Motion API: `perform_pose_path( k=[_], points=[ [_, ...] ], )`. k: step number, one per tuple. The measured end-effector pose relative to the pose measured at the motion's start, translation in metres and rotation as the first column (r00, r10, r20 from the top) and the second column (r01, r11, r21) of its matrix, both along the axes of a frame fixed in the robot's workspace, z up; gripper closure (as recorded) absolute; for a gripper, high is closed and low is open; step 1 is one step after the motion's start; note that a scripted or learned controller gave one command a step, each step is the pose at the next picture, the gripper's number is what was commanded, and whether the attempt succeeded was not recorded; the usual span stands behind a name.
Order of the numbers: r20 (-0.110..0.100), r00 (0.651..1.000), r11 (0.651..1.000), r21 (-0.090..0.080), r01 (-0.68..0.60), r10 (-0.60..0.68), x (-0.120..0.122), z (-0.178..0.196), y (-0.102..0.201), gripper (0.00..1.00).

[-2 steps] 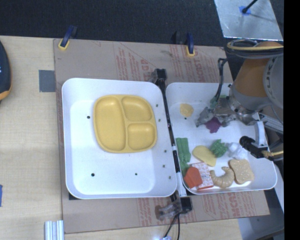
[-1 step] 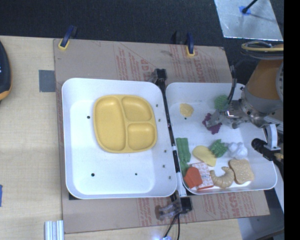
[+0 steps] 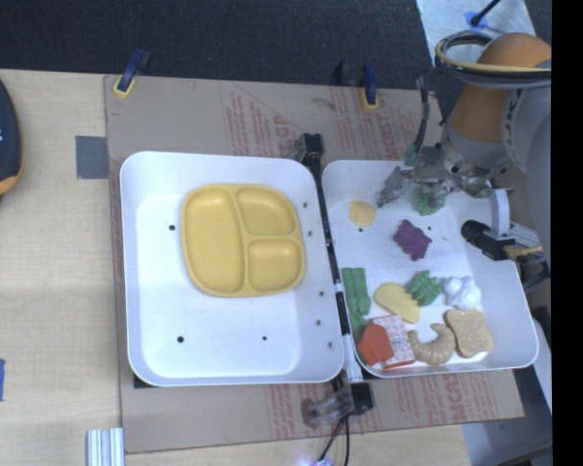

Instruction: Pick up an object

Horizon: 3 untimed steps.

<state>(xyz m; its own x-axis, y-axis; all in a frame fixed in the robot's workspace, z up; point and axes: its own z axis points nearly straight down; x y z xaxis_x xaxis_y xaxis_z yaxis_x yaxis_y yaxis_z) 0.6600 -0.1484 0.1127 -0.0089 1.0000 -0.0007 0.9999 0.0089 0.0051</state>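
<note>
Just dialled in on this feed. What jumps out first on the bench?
The yellow divided plate in the left bin grabs the eye, alone against the white. Next is the clutter of small toy foods in the right bin: a purple piece mid-bin, a green piece by the left wall, a red one in the near corner. The gripper hangs over the far end, above a green item.

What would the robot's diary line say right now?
gripper: low at right bin's far edge | green piece beneath | grasp: unclear | yellow tray: left bin
</note>
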Motion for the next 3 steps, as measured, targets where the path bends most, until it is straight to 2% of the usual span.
perform_pose_path(
  k=[1, 2, 3],
  points=[
    [-0.013, 1.0, 1.0, 0.001, 0.006, -0.006, -0.044, -0.022, -0.022, 0.0],
    [-0.004, 1.0, 1.0, -0.003, 0.004, -0.004, -0.04, -0.007, -0.024, 1.0],
    [-0.002, 1.0, 1.0, -0.002, 0.008, -0.008, -0.068, -0.019, -0.011, 1.0]
  ],
)
